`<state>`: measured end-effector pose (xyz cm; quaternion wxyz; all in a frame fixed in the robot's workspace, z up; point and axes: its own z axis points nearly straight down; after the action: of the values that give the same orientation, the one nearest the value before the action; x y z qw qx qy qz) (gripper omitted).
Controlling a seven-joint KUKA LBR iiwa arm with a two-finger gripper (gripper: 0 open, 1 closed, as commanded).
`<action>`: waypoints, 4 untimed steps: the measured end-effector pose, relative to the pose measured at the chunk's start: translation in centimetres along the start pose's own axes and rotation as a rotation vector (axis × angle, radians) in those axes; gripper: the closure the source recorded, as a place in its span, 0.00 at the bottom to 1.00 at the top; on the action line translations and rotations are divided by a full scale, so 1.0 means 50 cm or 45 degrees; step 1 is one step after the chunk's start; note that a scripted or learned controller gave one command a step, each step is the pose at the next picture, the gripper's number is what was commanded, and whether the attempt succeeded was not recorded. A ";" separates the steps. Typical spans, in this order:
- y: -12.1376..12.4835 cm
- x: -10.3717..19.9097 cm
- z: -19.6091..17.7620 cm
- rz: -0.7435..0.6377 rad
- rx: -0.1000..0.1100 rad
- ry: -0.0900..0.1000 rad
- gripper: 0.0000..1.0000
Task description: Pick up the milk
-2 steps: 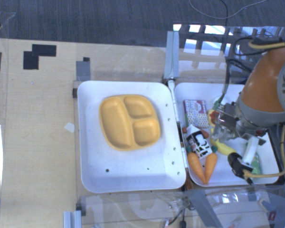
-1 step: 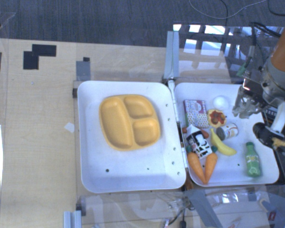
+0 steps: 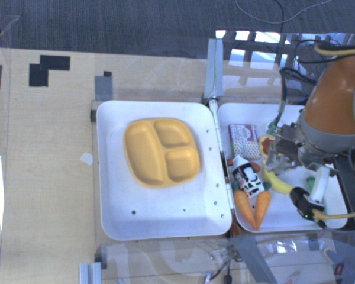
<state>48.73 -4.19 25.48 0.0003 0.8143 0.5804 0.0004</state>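
The milk (image 3: pixel 248 178) is a small white carton with black patches, lying tilted near the left wall of the right bin (image 3: pixel 284 222). My gripper (image 3: pixel 277 157) hangs over the middle of that bin, just right of the milk and slightly beyond it, above a yellow banana (image 3: pixel 277 182). The grey wrist and the orange band of the arm (image 3: pixel 337 102) cover the bin's right half. Nothing shows in the gripper's grasp.
Two carrots (image 3: pixel 252 208) lie in front of the milk at the bin's near edge. A patterned pink and green box (image 3: pixel 244 139) lies behind it. The left bin (image 3: pixel 160 220) holds a yellow divided plate (image 3: pixel 161 151). A black cable loops at the near right.
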 end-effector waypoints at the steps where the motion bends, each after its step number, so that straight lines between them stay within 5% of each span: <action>1: 0.000 0.000 -0.001 0.001 -0.001 0.001 0.00; 2: 0.129 -0.064 0.036 -0.106 -0.002 -0.001 0.00; 3: 0.131 -0.039 0.246 -0.071 -0.008 0.002 0.00; 4: 0.084 -0.104 0.329 -0.128 -0.021 0.001 0.00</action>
<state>51.00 -10.45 9.02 0.0067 0.7840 0.6207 0.0054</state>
